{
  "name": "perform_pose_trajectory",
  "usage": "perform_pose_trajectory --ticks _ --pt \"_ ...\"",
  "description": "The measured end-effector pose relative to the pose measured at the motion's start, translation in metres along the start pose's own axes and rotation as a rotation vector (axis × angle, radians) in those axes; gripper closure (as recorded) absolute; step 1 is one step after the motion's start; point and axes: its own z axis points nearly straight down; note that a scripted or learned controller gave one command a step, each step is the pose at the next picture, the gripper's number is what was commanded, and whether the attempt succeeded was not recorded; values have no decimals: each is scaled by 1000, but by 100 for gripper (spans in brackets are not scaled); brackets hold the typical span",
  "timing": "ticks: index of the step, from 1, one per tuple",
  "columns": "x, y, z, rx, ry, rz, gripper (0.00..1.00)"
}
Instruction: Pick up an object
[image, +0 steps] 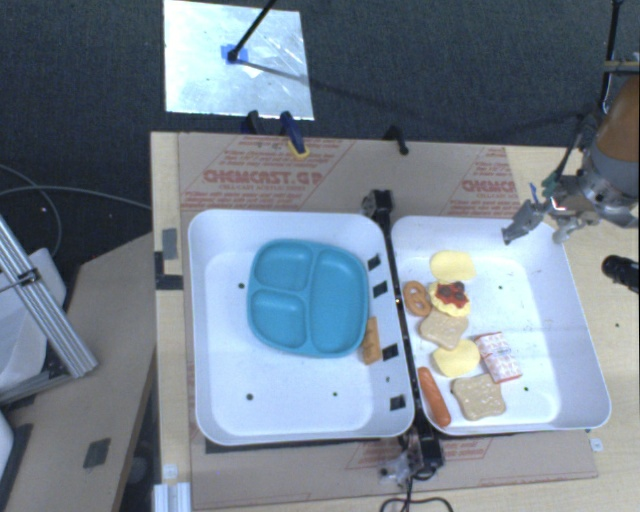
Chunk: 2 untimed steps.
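2 white bins side by side on bench. Left bin (215, 400): blue divided plate (306, 297), small brown piece (371, 341) at its right edge. Right bin (570, 330): toy foods clustered near left wall, incl. pretzel (416, 297), sausage (434, 395), toast slice (479, 397), red-white packet (498, 357). Gripper (542, 215) above right bin's far right corner, fingers spread, nothing between.

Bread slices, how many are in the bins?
2. One bread slice lies in the middle of the right bin, below the red-topped piece. The other bread slice lies near that bin's front edge, beside the sausage. None looks hidden.
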Motion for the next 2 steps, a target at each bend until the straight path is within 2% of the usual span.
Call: perform_pose_trajectory --ticks 1,2 --pt "38 16 76 2 1 -5 0" --pt "53 19 130 2 2 -3 0"
